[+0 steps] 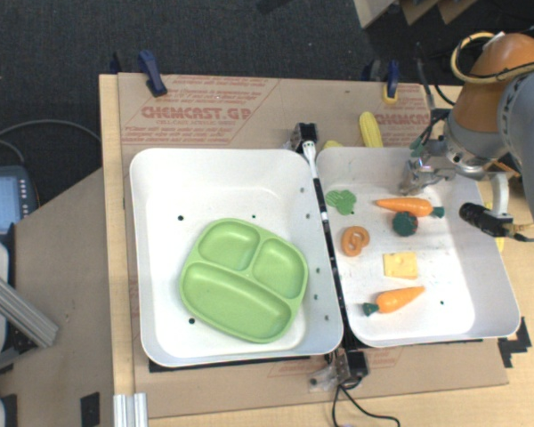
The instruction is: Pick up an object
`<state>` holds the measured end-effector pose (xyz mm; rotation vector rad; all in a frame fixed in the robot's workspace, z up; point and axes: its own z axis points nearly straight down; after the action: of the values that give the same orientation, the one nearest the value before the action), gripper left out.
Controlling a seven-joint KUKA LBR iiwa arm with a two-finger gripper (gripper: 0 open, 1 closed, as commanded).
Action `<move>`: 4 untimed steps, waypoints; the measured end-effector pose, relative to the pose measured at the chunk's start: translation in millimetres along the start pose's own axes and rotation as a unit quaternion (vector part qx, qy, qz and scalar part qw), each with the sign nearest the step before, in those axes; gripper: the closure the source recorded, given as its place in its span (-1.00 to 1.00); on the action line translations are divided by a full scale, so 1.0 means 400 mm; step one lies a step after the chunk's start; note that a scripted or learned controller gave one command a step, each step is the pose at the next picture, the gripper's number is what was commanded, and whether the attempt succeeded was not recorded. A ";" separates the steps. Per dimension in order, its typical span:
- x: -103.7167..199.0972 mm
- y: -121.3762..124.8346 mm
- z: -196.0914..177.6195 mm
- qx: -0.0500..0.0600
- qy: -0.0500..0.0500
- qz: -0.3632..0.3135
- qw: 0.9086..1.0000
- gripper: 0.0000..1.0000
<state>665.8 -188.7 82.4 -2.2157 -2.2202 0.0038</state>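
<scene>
Now | tool (pixel 420 178) at right bin (pixel 489 323) far edge; grip unclear | carrot (pixel 404 206) beside

i have a single fixed camera mounted above the bench (pixel 249 105), looking down at a slant from the near edge. it sits far enough back to take in both white bins (pixel 160 203) whole, with the arm (pixel 498 96) entering from my right.
</scene>
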 end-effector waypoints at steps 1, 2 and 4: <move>-0.094 0.005 -0.166 -0.007 -0.004 0.002 1.000 1.00; -0.088 0.003 -0.254 -0.006 -0.003 0.001 1.000 1.00; -0.088 -0.001 -0.132 0.000 -0.001 0.001 1.000 1.00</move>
<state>665.9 -224.1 135.1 -2.2199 -2.2185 0.0045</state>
